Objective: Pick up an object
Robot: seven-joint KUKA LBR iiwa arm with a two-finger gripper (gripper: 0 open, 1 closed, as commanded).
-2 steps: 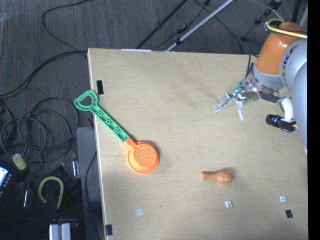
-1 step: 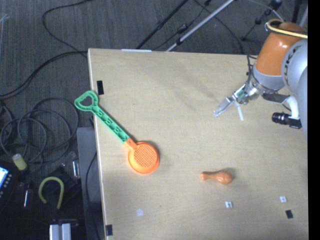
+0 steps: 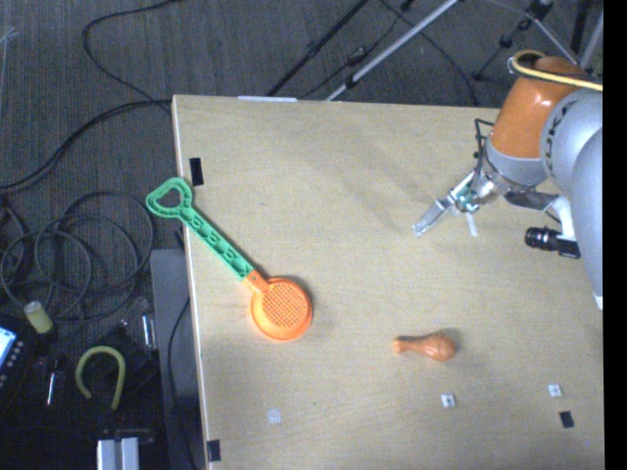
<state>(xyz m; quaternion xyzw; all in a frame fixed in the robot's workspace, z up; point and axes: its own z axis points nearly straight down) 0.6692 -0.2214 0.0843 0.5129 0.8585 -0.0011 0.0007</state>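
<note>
Camera view: orange pear-shaped toy (image 3: 427,346) lies free near the front of the bench (image 3: 323,164), a likely pick target. Left of it, orange-headed sieve with green handle (image 3: 227,255). Farther back, gripper (image 3: 446,211) hangs above bare surface, nothing between fingers; spread cannot be told. Arm cut off at right.

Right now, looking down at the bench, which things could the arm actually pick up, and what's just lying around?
For the job:
- green-handled orange strainer, lying on the bench
- small orange drumstick-shaped toy, lying nearer the arm
- claw, hanging above the bench, apart from both

Just lying about:
- loops of cable on the floor
- tripod legs behind the bench
</note>
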